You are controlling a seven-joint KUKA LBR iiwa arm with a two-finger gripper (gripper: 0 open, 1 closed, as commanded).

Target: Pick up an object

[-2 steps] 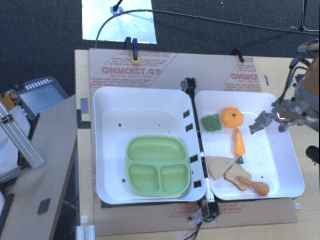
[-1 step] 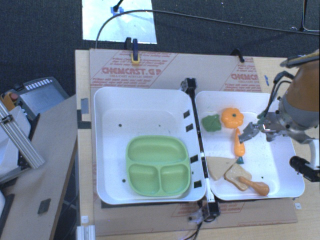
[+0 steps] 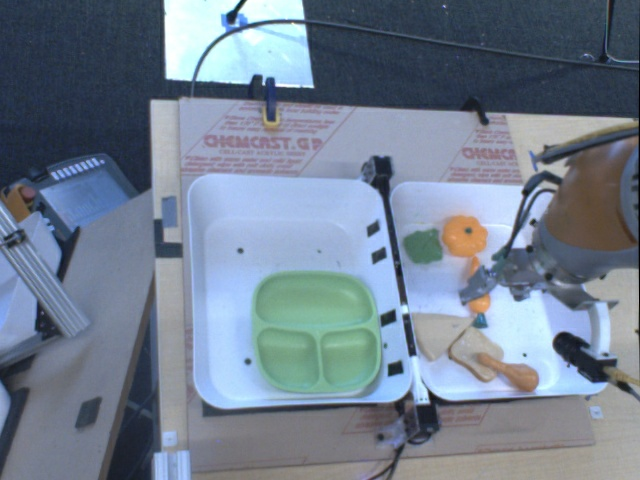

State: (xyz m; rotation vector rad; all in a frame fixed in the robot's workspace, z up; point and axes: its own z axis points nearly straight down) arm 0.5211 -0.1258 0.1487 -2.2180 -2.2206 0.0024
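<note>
I see the gripper (image 3: 477, 290) low inside the right bin (image 3: 440, 196); I cannot tell its state. An orange pumpkin (image 3: 464, 234) lies just beyond it, a green piece (image 3: 423, 246) beside that. Nearer than the gripper lie a bread slice (image 3: 470, 346) and a tan drumstick (image 3: 505, 371). Left of the right bin, another bin holds a green divided plate (image 3: 316, 329).

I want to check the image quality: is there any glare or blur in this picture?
Camera view: strong glare on the shiny sheet above the bench; the bins look evenly lit with soft shadows; the gripper and the small toys near it are slightly blurred.
</note>
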